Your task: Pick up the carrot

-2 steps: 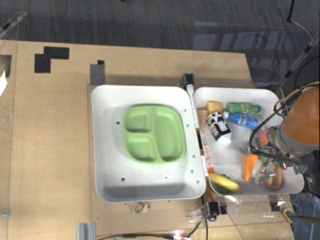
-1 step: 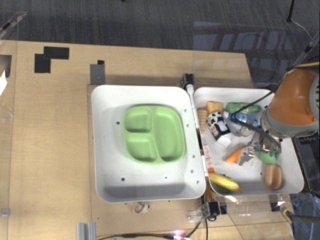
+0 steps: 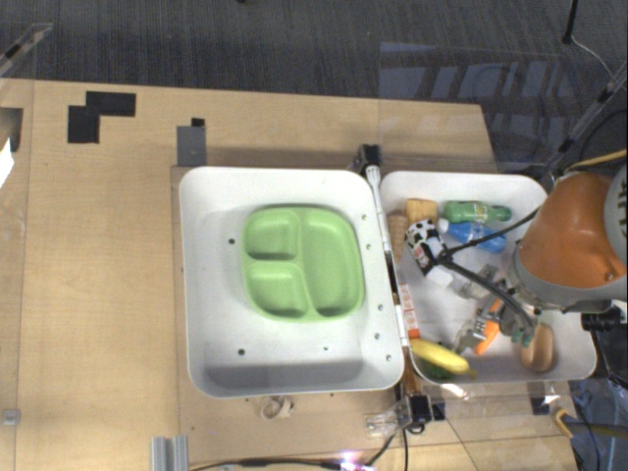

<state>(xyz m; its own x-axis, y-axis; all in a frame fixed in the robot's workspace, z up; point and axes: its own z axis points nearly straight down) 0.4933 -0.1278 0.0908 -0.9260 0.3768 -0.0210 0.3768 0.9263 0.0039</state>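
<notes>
One carrot (image 3: 488,334) lies in the right bin (image 3: 579,366), near its front wall between banana (image 3: 439,357) and potato (image 3: 536,346), directly under my gripper (image 3: 491,314), whose finger state I can't tell.

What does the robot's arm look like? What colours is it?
The arm is round and chunky, with a big orange band above a grey wrist. Thin black cables run from it over the right bin. Its gripper is dark metal.

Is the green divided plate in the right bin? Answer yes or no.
No, the green divided plate lies in the left bin; the right bin holds the banana and bottles.
</notes>
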